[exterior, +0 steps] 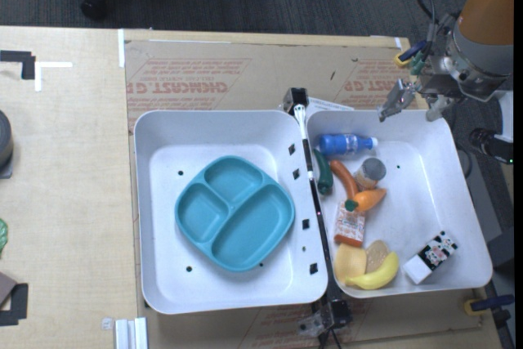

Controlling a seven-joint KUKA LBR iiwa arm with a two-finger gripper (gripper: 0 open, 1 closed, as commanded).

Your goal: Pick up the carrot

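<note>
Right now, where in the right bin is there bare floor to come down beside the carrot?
Free: the right bin floor between the carrot and the right wall, above the small box. Crowded: the left side, where the blue bottle, carrot, juice carton and banana cluster.

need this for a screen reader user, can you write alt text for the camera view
A robot arm's gripper hangs over the back edge of the right white bin, which holds a carrot among a blue bottle, banana and other toy food. The left bin holds a blue divided plate.
</note>
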